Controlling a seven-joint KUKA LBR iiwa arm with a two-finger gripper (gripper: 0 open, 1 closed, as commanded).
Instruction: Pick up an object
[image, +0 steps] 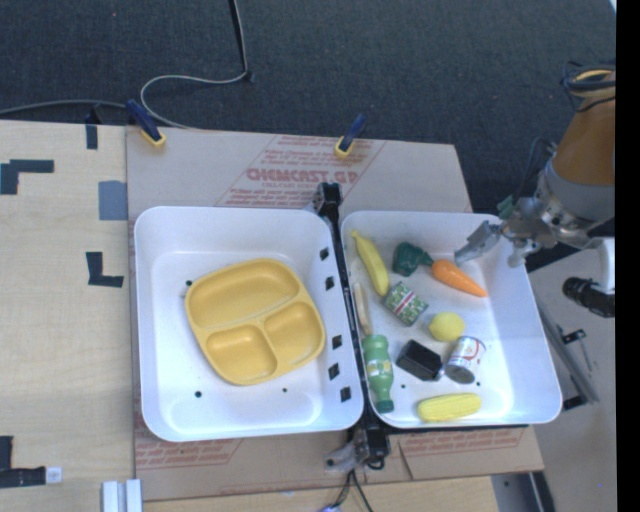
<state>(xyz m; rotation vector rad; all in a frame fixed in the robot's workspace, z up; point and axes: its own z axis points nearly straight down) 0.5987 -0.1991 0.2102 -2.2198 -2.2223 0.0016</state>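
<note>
Two shallow white bins sit side by side on a cardboard-covered bench (400, 165), seen from above at a slant. The left bin (160, 300) holds a yellow divided tray (255, 320) with three compartments, lying flat near its middle. The right bin (525, 340) holds a scatter of toy foods, placed here relative to the small yellow lemon (447, 325) near the bin's centre. A carrot (459, 278), orange and tapered, lies just above the lemon, its pointed end aimed toward the bin's right wall. A dark green broccoli piece (410, 258) sits above and to the left of the lemon, touching the carrot's blunt end. A green-labelled can (405, 302) lies tilted just left of the lemon. A yellow banana (372, 263) stretches further left, near the divider between the bins. A small black block (419, 360) rests below and left of the lemon, and a white and red can (463, 356) lies on its side just below the lemon. A green bottle (378, 372) lies along the bin's left edge, and a yellow corn cob (448, 406) lies below the lemon by the near wall. The robot's hand (497, 241) hovers above and to the right of the lemon, over the bin's far right rim, just beyond the carrot; its grey fingers are spread apart and grip nothing.
</note>
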